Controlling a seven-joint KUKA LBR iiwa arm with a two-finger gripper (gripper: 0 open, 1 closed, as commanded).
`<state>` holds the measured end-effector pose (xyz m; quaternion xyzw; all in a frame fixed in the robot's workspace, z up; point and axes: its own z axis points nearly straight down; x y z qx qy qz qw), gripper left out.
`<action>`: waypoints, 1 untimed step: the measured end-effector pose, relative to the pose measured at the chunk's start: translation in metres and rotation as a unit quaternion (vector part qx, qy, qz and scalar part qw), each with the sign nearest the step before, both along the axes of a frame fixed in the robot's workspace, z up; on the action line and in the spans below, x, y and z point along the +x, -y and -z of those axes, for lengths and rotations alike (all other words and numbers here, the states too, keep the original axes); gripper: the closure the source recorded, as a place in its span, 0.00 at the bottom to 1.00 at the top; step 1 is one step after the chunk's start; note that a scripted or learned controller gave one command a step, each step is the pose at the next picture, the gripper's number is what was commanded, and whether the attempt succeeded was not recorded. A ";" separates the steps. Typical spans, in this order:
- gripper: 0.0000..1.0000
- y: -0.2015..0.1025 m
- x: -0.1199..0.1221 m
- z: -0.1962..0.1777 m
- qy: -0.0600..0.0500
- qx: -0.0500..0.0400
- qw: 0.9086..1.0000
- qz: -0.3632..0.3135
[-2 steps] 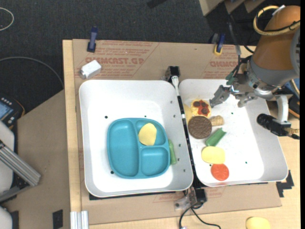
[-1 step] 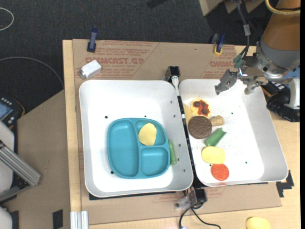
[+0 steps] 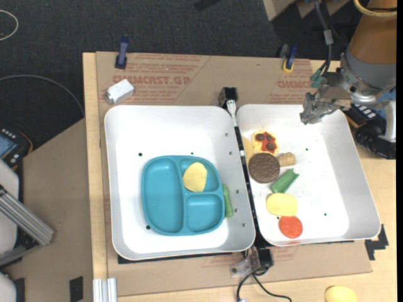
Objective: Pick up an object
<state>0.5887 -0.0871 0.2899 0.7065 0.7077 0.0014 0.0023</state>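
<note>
Your grey two-finger gripper [image 3: 313,114] hangs over the far rim of the right shallow white bin [image 3: 340,168]; you cannot tell its state. Well apart from it, the toys cluster at that bin's left side: a round brown cookie [image 3: 264,167], a green pickle-shaped piece [image 3: 285,181], a yellow lemon-like lump [image 3: 281,204] and a red-orange disc [image 3: 290,227]. The left white bin [image 3: 126,143] holds a teal divided plastic plate [image 3: 179,197].
</note>
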 end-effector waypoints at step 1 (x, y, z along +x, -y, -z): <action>1.00 -0.015 0.081 0.054 -0.001 0.000 1.000 -0.001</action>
